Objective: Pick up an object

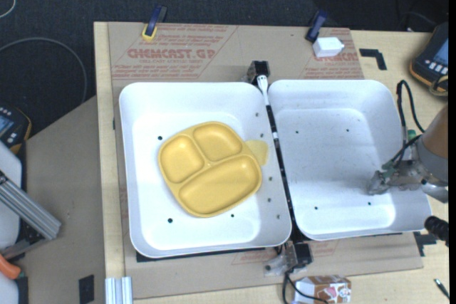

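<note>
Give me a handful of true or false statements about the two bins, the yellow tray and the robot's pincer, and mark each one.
1. The yellow divided tray lies in the left bin. True.
2. The tray has five compartments. False: three show, two small ones and one large.
3. The pincer is over the right bin, near its right side. True.
4. The pincer is touching the tray. False: it is in the other bin, well apart from the tray.
5. The tray is flipped upside down. False: its hollow compartments face up.
</note>
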`<state>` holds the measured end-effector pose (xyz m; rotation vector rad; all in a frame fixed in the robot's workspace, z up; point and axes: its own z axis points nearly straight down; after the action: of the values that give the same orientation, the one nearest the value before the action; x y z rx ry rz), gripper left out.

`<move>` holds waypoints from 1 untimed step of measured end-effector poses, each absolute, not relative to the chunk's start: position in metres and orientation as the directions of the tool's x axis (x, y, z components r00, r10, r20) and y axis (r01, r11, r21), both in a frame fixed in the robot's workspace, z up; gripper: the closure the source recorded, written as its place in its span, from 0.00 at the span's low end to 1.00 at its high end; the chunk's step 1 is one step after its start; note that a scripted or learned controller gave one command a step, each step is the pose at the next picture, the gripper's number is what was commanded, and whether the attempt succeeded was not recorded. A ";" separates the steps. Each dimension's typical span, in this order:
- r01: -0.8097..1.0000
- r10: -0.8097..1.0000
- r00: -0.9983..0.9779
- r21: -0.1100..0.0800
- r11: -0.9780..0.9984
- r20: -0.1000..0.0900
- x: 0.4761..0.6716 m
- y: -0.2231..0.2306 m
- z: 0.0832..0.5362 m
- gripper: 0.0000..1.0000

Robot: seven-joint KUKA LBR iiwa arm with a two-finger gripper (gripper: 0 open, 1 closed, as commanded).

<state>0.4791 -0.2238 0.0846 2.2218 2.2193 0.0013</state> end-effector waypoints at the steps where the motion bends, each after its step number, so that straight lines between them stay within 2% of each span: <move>1: 1.000 1.000 0.001 0.002 -0.001 0.000 0.479 -0.224 0.085 1.00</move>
<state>0.4791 -0.2238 0.0846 2.2217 2.2193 0.0013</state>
